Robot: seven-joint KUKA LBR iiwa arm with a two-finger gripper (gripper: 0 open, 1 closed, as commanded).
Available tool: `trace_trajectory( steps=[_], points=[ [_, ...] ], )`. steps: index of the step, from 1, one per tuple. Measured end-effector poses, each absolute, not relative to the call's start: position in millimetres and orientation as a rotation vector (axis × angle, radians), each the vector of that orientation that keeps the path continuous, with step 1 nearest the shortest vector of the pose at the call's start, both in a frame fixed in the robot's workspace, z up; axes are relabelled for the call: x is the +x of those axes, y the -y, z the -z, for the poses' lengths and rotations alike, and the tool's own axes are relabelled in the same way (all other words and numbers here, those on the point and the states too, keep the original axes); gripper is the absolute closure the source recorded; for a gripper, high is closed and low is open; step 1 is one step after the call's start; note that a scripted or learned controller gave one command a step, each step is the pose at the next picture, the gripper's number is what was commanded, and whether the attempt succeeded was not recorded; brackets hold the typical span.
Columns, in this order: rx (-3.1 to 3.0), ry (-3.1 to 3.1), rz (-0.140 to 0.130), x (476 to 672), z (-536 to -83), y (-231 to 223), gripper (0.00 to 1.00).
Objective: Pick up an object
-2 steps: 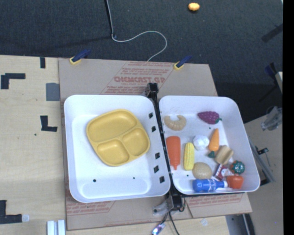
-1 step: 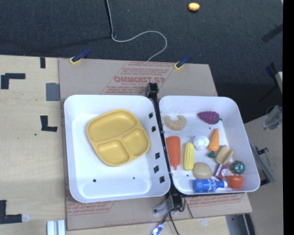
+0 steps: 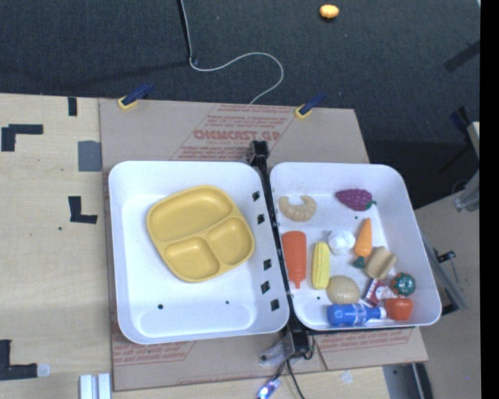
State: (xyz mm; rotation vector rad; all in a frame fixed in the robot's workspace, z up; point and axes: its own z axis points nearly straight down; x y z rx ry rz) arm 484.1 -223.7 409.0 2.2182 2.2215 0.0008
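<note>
The right bin (image 3: 394,191) holds several toy foods: a croissant (image 3: 298,207), purple grapes (image 3: 354,199), a large orange carrot (image 3: 294,257), a yellow corn cob (image 3: 320,265), a small carrot (image 3: 363,238), a white piece (image 3: 340,242), a bread roll (image 3: 380,263), a potato (image 3: 343,290), a blue bottle (image 3: 352,315), a red tomato (image 3: 399,309) and a green-topped piece (image 3: 403,284). In the left bin (image 3: 132,195) lies a yellow divided plate (image 3: 199,232).
Both bins rest on a cardboard sheet (image 3: 226,132) on the wooden bench. A white cable (image 3: 234,62) loops over the dark floor behind. A small orange object (image 3: 329,11) lies on the floor at the top.
</note>
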Motion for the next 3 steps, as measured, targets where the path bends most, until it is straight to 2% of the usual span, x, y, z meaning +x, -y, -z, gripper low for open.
trace_trajectory(
  steps=[2, 3],
  points=[
    [2.218, -2.221, -0.001, 484.2, -458, 224, 1.00],
    [2.224, -2.224, 0.005, 483.6, -413, 224, 1.00]
  ],
)
